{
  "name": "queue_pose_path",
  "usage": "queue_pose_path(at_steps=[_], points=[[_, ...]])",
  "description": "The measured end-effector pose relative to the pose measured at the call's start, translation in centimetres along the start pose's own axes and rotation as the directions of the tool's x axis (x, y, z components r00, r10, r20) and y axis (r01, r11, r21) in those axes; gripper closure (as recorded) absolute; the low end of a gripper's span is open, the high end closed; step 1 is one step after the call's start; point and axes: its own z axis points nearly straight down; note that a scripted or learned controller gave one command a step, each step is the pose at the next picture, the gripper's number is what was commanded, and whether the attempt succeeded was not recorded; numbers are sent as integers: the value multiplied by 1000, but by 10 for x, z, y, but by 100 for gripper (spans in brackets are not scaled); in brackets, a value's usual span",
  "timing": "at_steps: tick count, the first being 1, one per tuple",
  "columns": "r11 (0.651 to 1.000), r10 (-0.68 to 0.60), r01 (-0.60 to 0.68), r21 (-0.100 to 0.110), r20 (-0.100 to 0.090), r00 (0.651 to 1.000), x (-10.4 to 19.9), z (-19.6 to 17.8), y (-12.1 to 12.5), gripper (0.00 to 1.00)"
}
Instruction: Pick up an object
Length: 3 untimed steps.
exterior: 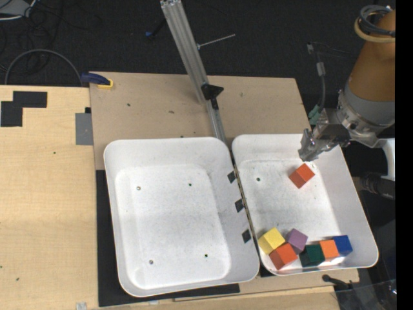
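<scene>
Camera view lets us see the gripper [310,148] over the right bin [352,192], just above and beside an orange-red cube [301,175], which lies apart from the fingertips; whether they are spread or pressed together, we cannot tell. At the bin's near edge we count a yellow cube [271,239], a purple cube [297,239], a red cube [282,255], a green cube [312,255], an orange cube [330,248] and a blue cube [342,244] clustered together.

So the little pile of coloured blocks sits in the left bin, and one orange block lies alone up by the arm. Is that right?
Not quite. The pile of coloured blocks sits in the right bin, at its near edge, as the camera view shows. The rest stands: one orange block lies alone up by the arm.
</scene>
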Motion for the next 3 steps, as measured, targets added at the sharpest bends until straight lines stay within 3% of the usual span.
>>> queue_pose_path(at_steps=[1,2,3], points=[[1000,1,-1,-3,-4,1000,120,-34,-36,100],[1000,5,-5,-1,0,1000,117,-33,-36,0],[1000,11,-11,0,0,1000,104,-24,-35,0]])
